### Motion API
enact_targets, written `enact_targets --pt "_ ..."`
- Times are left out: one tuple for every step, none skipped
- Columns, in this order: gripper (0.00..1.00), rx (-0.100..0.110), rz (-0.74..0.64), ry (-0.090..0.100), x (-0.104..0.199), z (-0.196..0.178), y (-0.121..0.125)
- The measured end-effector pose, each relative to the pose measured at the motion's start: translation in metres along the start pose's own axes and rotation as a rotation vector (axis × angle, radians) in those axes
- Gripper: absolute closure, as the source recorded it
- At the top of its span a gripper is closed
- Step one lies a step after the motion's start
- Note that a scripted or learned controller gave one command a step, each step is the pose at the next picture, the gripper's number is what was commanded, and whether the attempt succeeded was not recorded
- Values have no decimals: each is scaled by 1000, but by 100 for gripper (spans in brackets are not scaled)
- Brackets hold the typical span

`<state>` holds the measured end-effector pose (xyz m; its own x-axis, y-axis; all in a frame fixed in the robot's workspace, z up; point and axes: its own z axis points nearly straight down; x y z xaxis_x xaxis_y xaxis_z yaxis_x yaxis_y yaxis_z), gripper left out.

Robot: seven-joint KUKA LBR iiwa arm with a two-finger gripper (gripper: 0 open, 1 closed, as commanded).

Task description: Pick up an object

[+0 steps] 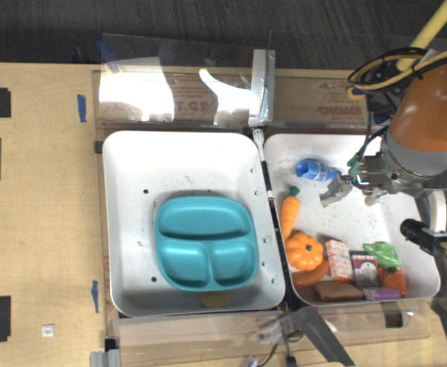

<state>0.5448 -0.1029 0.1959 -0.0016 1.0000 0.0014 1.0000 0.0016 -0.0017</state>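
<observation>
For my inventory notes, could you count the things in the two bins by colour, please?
Teal: 1, the plate in the left bin.
Blue: 1, the bottle in the right bin.
Orange: 2, the carrot and the pumpkin.
Green: 1, a small toy.
Red or brown: about 3 packets, crowded together, so the count is uncertain.
Total: about 8.

Two white bins (124, 205) were counted, one teal tray (206, 241), one carrot (289, 214), one pumpkin (303, 252), one blue bottle (312, 170), and two small boxes (338, 260).
</observation>
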Motion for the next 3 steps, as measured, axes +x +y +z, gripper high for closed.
enact_targets --pt "0 -9 54 -2 -10 108 -27" --pt "0 -7 -81 -2 2 109 88" --pt "0 24 -29 4 0 110 117"
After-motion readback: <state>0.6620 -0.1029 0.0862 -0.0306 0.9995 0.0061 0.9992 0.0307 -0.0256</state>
